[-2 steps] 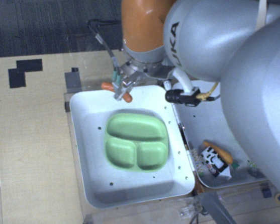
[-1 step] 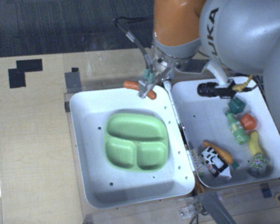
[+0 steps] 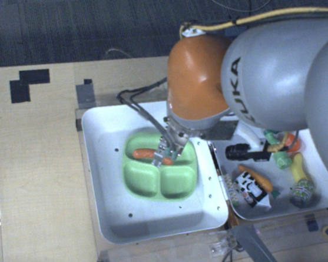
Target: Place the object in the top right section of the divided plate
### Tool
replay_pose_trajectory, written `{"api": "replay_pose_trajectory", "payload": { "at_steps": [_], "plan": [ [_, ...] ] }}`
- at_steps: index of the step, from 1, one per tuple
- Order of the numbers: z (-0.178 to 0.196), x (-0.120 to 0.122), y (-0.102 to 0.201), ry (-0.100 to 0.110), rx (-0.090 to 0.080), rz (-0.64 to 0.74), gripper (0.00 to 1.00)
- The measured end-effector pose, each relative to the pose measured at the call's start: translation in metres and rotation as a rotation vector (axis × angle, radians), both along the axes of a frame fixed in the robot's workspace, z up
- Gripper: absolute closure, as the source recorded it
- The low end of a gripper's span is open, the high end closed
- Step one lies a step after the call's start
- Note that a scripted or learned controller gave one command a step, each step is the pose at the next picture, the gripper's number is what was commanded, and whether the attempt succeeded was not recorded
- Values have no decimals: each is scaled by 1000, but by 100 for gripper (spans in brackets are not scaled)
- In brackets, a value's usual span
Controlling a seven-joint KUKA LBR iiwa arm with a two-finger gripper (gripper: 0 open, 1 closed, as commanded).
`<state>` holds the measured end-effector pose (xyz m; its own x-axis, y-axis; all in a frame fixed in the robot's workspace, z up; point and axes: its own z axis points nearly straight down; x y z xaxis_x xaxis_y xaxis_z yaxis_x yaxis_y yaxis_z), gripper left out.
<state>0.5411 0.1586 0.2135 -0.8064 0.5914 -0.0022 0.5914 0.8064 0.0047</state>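
Wooden bench (image 3: 41, 190) carried two white bins side by side; dark carpet lay behind it. Left bin (image 3: 112, 217) held the green divided plate (image 3: 158, 181). Right bin (image 3: 323, 197) held a jumble: banana (image 3: 298, 167), black-and-white box (image 3: 251, 187), small green and orange bits near the top.

Arm reached in from the right, orange band (image 3: 196, 79) over the plate's far edge. Gripper (image 3: 169, 150) sat low over the plate, right at the ridge between sections. An orange carrot-like object (image 3: 145, 154) lay in the plate's upper section, one end at the fingertips. Couldn't tell whether it was pinched or merely touched, so grip state was unknown.

My read: this was the placing step, near its end. Object looked already down on the plate, but it straddled toward the upper left compartment and the wrist hid the upper right one. Couldn't confirm which section it counted as.

Next move likely called for checking the object sat in the right-hand upper section, nudging it rightward if not, then a straight lift clear without dragging it over the ridge.
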Motion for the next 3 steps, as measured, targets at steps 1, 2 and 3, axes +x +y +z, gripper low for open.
{"api": "replay_pose_trajectory", "payload": {
  "at_steps": [1, 2, 3],
  "plan": [
    [-13, 47, -68, -2, -1, -24, 100],
    [4, 57, 6, -4, 0, 100, 100],
    [29, 100, -40, -8, -3, 379, 100]
  ]
}}
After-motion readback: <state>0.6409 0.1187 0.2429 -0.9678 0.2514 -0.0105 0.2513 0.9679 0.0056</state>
